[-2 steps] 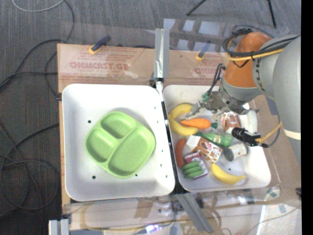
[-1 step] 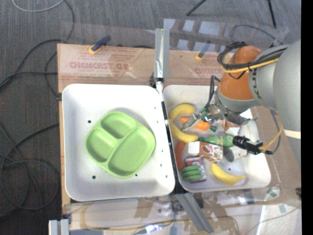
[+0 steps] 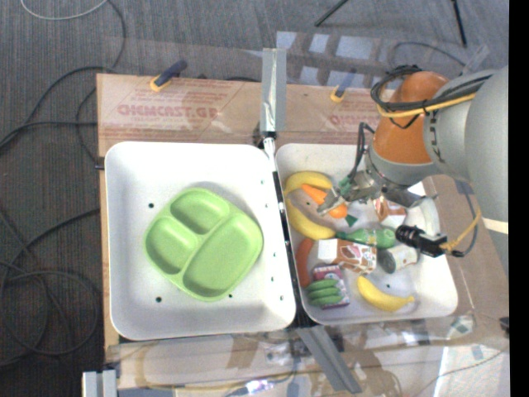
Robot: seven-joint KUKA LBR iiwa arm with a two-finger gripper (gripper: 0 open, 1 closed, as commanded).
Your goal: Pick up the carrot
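small yellow plastic banana [image 3: 384,294] nearest me, front of right white bin [image 3: 442,300]. my grey two-finger gripper [image 3: 340,197] down at bin's rear left; orange plastic carrot [image 3: 318,198] right at its tips, against big banana [image 3: 304,213]. can't tell whether fingers are closed.

My arm [image 3: 483,131] is grey, with an orange band [image 3: 407,131] above the wrist. The two bins are white; the left bin [image 3: 132,172] holds a light green divided plate [image 3: 204,242]. In the right bin [image 3: 442,292] the carrot [image 3: 316,195] is orange, lying against a yellow banana [image 3: 304,215]. A second yellow banana [image 3: 383,296] sits at the near side, beside a dark green ridged piece [image 3: 326,292]. The counter [image 3: 173,110] is brown cardboard with faded red lettering.
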